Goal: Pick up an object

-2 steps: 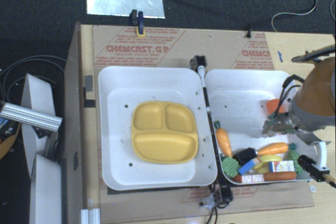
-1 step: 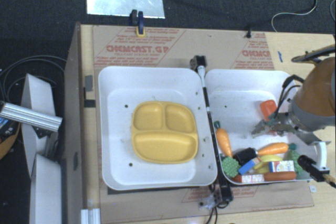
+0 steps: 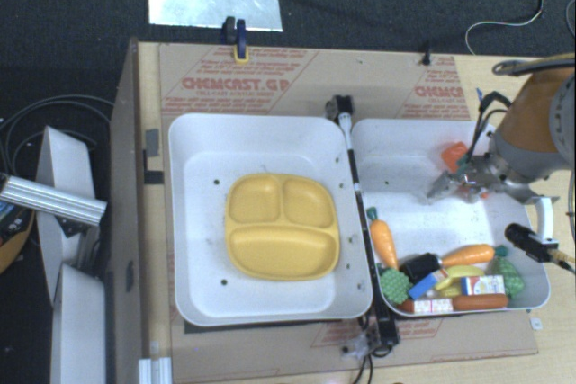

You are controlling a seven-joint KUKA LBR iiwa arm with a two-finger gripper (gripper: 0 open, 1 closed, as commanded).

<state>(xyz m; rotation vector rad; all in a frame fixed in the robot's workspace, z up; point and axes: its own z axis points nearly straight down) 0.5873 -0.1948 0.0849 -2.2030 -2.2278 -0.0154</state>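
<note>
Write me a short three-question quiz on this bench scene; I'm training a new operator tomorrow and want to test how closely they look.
1. True or false: the yellow three-compartment plastic plate lies in the left white bin.
2. Multiple choice: the pile of small toy foods sits in the right white bin's
A. far left corner
B. near end
C. centre
3. Fill in: the orange toy carrot lies against the bin's ______ wall, beside the divider.

Key: 1 true; 2 B; 3 left.

Note for marking: the robot's hand hangs over the far half of the right bin, apart from the pile.
</note>
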